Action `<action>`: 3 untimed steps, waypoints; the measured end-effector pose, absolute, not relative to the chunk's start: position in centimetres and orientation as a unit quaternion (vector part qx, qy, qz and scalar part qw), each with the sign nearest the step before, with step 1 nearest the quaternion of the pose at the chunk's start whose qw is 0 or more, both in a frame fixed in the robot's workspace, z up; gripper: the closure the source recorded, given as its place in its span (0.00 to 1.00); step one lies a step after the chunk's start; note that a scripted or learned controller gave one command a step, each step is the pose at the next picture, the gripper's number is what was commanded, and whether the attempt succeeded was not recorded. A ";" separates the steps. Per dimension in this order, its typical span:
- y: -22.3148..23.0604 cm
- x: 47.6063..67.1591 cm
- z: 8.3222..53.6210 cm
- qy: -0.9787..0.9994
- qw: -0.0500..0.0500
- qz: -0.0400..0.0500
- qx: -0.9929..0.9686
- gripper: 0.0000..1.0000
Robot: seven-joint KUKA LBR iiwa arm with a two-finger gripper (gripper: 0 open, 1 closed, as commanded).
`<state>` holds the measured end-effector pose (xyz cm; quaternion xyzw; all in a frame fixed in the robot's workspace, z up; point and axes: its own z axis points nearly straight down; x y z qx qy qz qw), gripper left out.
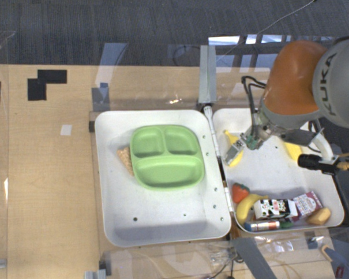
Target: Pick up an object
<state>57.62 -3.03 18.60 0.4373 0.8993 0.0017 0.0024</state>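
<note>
We see the arm cut off by the right edge, its bulk hiding the right bin's far corner. The green tray covers most of a tan item. The hand is too small to tell its fingers. The near-corner pile overlaps; its labels are unreadable.

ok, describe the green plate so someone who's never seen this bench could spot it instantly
Two shallow white bins sit side by side; take the left bin. The green divided plate lies in its upper middle, with two small compartments along the top and one wide one below. A tan crumbly piece pokes out at its left edge, and it is by far the largest item in either bin.
</note>
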 end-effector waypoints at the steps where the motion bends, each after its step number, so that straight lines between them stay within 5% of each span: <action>1: -10.5 59.1 10.7 0.801 0.002 0.001 0.598 0.00; 2: -10.4 59.4 11.9 0.802 0.004 0.003 0.598 1.00; 3: -2.1 61.1 18.6 0.793 0.002 0.003 0.610 1.00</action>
